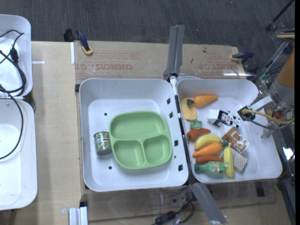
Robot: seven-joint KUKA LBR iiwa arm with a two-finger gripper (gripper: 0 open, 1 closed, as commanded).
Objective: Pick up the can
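Hovering my pincer point(277, 115) over the right-hand edge of the right bin point(262, 173), with my arm point(287, 74) coming in from that side. From this angle I honestly can't tell if the pincer is apart or together. It's a jumble of metal against the rim, and I can't make out what it's gripping or touching, if anything.

> ok but where's the can?

Way over on the other side, lol. The can point(101, 142) has a green label and sits in the left bin point(89, 102), just beside the left edge of the green divided plate point(140, 139), about level with the plate's lower-left compartment. It's close enough that it may be touching, but I can't say for sure. The whole plate and the wall between the bins sit between the can and my pincer, so they're well apart.

> what's nearest your end then?

Toy food, all in the right bin. The closest is a little black-and-white milk carton point(226, 118), left of the pincer. Past that there's a carrot point(205, 99) up near the top, then a banana point(207, 139) with a second carrot point(208, 149) just below it. A corn cob point(228, 162) and a green bottle point(209, 168) lie near the front wall.
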